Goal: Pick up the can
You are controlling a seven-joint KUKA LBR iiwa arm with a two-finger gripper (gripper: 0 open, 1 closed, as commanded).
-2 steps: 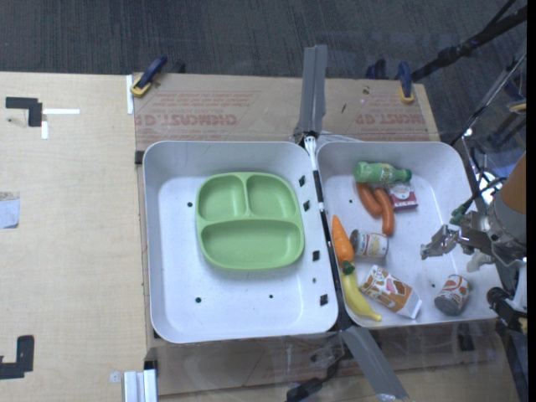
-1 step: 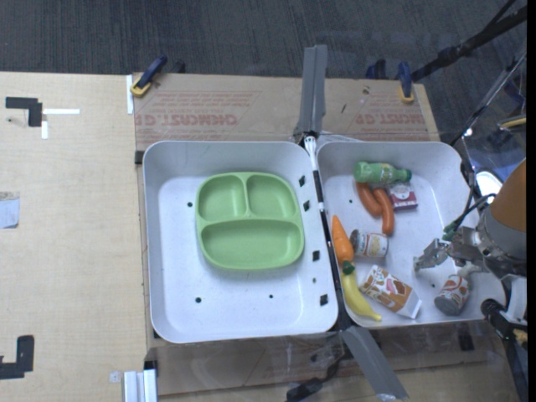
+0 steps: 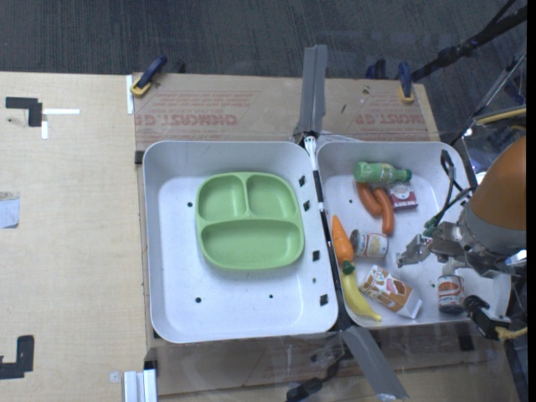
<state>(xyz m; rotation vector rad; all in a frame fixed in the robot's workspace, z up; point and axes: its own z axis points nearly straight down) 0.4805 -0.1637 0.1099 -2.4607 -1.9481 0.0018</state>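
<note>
The can (image 3: 450,293) stands upright near the right bin's (image 3: 335,159) front right corner, its label red and white, its top rim pale. The jaws (image 3: 416,250) hover over the bin floor to the can's upper left, apart from it, with bare white floor between them. Their metal fingers (image 3: 407,256) look spread somewhat with nothing between them, though the view is too small and dark there to judge how wide. Behind them the grey arm with its orange band (image 3: 507,193) comes in from the right over the bin's edge.

A small jar (image 3: 369,244) lies on its side left of the jaws, just beside a carrot (image 3: 341,239) that lies along the bin's left wall. Below these, a banana (image 3: 357,295) touches an orange-and-white snack packet (image 3: 390,291). Toward the back lie a green bottle (image 3: 380,172) on its side, two orange sausages or carrots (image 3: 377,204), and a small red-and-white packet (image 3: 404,198).

The left bin (image 3: 167,249) holds a green three-compartment plate (image 3: 249,220), lying flat. Both bins rest on brown cardboard (image 3: 209,107) on the tabletop (image 3: 67,224).
</note>
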